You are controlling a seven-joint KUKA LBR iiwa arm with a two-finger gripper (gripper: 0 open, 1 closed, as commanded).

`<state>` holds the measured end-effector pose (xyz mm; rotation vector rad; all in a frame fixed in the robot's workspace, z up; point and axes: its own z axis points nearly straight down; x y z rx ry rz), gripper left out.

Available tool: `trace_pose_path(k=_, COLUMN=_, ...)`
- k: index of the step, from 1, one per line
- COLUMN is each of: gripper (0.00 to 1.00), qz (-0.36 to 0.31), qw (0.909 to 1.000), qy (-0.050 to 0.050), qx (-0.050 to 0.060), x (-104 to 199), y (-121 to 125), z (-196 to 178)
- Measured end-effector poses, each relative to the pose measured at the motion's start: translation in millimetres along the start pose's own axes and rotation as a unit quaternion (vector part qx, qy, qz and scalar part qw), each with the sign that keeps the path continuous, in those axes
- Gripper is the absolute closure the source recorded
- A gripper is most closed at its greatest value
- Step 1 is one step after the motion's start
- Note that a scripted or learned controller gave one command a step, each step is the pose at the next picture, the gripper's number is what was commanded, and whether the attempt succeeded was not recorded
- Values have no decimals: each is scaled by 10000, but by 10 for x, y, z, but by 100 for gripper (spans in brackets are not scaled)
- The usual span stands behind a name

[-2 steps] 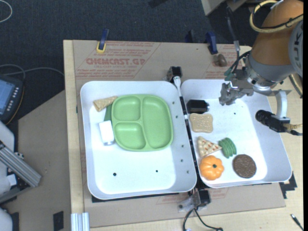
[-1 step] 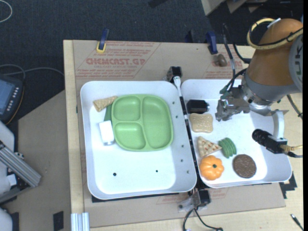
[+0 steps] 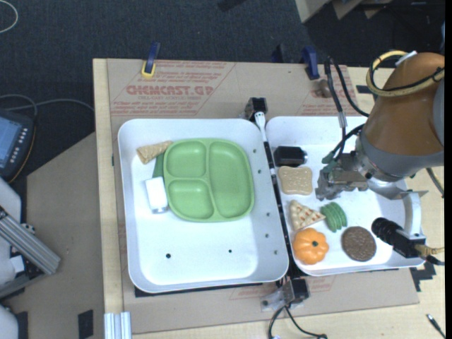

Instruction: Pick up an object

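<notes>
The hand (image 3: 337, 186) hovers low over the right bin (image 3: 311, 129); whether it is open or closed cannot be told. Just below it lies one green pickle (image 3: 335, 215). To its left sit one bread slice (image 3: 295, 181) and one black block (image 3: 289, 155). Further below are one pizza slice (image 3: 304, 215), one orange pumpkin (image 3: 311, 246) and one brown cookie (image 3: 359, 243). Well to its left, the left bin (image 3: 205, 270) holds one green divided plate (image 3: 208, 179).

bright even light, soft focus

One fixed camera high above the bench (image 3: 212, 83), slanting down over both white bins (image 3: 134, 210).
</notes>
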<state>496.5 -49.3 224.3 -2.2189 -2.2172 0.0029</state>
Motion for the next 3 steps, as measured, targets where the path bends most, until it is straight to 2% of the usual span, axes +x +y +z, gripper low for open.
trace_pose_path(k=1, gripper=100, qz=5, qw=10000, qy=-6, qx=-11, x=-143, y=-119, z=-72)
trace_pose_path(k=2, gripper=100, qz=-8, qw=10000, qy=-9, qx=-26, x=-97, y=-80, z=-62)
trace_pose_path(k=3, gripper=100, qz=1, qw=10000, qy=-4, qx=-9, x=-152, y=-181, z=-62)
